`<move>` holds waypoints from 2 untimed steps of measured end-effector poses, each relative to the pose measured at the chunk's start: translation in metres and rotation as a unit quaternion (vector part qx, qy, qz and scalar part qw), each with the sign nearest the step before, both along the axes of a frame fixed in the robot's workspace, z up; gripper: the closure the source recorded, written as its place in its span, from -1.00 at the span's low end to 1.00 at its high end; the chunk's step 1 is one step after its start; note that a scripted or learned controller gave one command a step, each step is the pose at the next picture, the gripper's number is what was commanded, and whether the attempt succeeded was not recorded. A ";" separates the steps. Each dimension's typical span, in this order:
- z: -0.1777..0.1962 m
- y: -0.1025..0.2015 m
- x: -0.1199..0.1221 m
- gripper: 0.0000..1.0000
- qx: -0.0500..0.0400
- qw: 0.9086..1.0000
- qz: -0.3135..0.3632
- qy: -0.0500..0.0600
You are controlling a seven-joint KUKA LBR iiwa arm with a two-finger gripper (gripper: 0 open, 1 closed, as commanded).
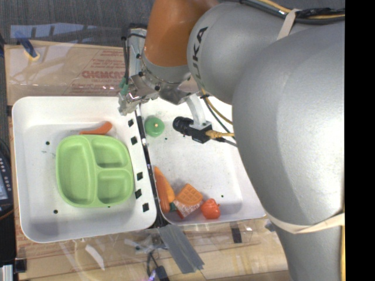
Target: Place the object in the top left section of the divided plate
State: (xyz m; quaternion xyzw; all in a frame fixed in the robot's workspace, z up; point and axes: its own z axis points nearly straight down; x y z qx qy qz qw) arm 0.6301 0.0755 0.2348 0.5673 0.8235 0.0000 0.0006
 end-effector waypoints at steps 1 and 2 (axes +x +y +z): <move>-0.045 -0.008 -0.142 1.00 0.000 0.998 -0.057 0.004; -0.044 -0.064 -0.154 1.00 0.000 0.991 -0.134 0.003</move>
